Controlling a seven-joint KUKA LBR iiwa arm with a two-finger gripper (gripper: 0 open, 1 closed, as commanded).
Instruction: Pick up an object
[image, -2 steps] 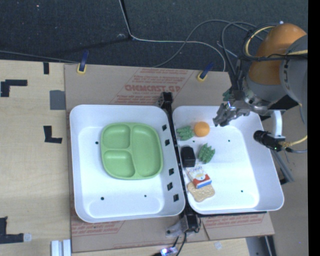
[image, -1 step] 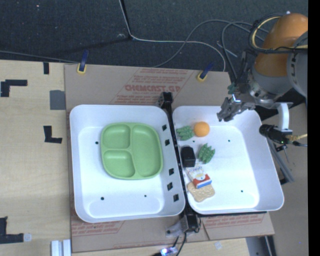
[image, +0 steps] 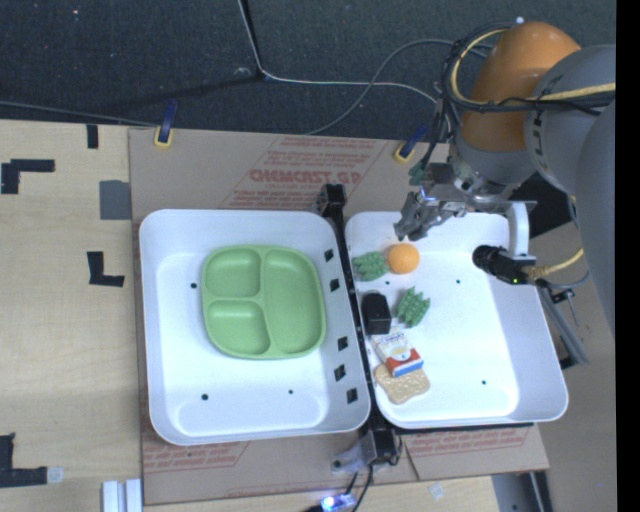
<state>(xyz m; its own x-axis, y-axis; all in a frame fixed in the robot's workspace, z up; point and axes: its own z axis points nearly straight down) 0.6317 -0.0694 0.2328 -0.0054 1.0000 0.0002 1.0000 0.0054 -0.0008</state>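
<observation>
- Orange ball (image: 403, 258) in right bin (image: 500, 350), beside green toy (image: 370, 265)
- gripper (image: 414, 226) just above ball (nothing held; finger spread unclear)
- green tray (image: 264, 302) in left bin (image: 180, 400)

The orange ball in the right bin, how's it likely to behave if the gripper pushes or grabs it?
The orange ball looks round and smooth, so it would probably roll away if nudged off-centre. The gripper hovers just above it. A green leafy toy sits close on one side, which might stop a roll that way. Its glossy surface could slip between narrow fingers.
</observation>
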